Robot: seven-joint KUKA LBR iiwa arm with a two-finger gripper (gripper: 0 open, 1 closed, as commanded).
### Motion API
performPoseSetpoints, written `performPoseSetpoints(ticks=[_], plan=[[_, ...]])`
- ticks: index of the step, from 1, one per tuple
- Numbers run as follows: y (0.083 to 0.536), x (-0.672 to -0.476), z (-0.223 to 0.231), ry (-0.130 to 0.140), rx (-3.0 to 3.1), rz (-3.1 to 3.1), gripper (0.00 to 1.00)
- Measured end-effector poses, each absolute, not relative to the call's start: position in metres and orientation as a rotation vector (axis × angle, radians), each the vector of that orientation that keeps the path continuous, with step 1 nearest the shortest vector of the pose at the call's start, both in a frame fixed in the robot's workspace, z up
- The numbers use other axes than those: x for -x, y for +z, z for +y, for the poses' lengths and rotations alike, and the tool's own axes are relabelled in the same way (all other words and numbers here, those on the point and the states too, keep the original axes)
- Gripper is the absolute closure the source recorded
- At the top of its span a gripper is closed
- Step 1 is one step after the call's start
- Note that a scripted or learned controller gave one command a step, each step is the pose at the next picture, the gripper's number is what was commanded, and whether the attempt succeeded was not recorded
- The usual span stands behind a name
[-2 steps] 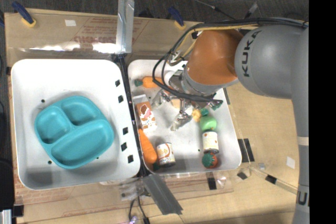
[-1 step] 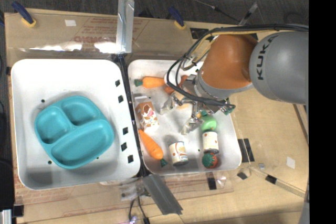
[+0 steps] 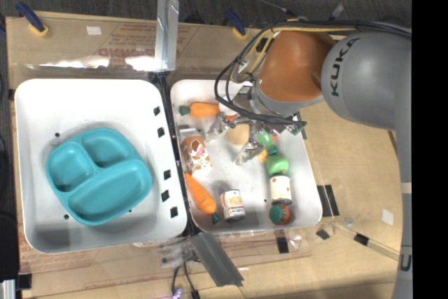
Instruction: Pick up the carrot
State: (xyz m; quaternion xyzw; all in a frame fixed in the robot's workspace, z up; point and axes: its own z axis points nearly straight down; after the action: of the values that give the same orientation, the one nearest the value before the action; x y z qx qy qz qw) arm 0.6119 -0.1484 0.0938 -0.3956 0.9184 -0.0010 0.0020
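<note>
One arm (image 3: 364, 80) (from right) low over right bin (image 3: 308, 185).

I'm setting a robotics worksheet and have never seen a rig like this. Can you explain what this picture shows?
One camera looks down at a slant on a bench with two shallow white bins. The grey arm with the orange band reaches in from the right; its gripper hangs over the right bin, and I cannot tell how its jaws stand or whether they hold anything. The left bin contains a teal divided plate. The right bin contains toy food: two orange carrot-like pieces, a green fruit, small cans and a packet.
</note>
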Motion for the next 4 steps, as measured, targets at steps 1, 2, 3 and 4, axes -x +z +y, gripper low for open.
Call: performPoseSetpoints(ticks=[1, 2, 3, 4], plan=[[0.092, -0.572, -0.172, 0.001, 1.322, 2.850, 0.00], [0.094, -0.602, -0.179, -0.003, 1.700, 2.637, 0.00], [0.096, -0.628, -0.122, -0.018, 1.631, 2.684, 0.00], [0.107, -0.629, -0.119, -0.014, 1.633, 2.677, 1.00]])
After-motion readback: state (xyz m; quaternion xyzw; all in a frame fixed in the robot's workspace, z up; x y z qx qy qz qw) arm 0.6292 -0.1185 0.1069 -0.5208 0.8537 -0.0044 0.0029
